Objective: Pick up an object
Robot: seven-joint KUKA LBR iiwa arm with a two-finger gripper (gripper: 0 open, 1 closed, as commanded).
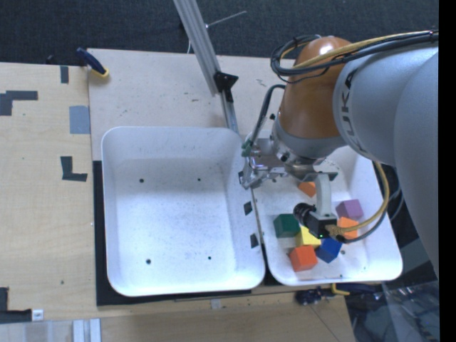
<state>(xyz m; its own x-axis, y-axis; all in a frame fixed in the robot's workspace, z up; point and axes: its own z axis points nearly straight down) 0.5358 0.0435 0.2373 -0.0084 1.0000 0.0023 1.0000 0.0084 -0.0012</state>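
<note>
Nearest us, in the right shallow white bin (370, 268), a red-orange cube (303, 258) sat touching a blue cube (329, 250). Just behind them lay a yellow block (308, 236), with a dark green cube (286, 225) just beyond it to the left. Towards the right wall an orange block (348, 224) rested against a pale purple cube (350, 209). A small orange piece (307, 188) lay farther back, apart from that cluster. The left shallow white bin (171, 212) sat alongside, the two rims meeting. The two-finger gripper (251, 171) hung over that shared rim, apart from every block. We could not tell how wide it stood or whether it held anything. Farthest off, a grey metal rail (203, 41) slanted across the wooden bench (142, 91).
</note>
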